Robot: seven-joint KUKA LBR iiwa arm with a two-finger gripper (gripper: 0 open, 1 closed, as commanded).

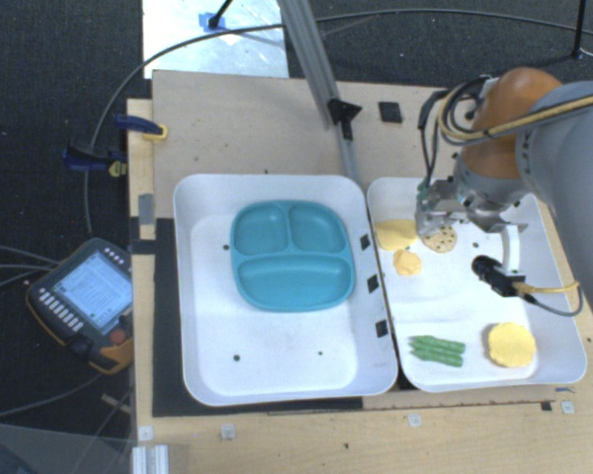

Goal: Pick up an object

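In the right bin (558, 363) lie several food toys. A brown speckled cookie (439, 237) sits at the upper left, directly under my gripper (432, 215), which reaches down from the grey arm with the orange band. Left of the cookie lie a pale yellow wedge (394, 233) and a small yellow lump (407, 262). Near the front lie a bunch of green beans (437, 350) and a round yellow disc (511, 345). The gripper body hides where its tips meet the cookie.
A blue divided plate (292, 255) rests in the left bin (208, 363). A black cable plug (494, 275) with a yellow lead hangs from the arm over the right bin's middle. A grey pole (311, 47) slants over the bench's back edge.
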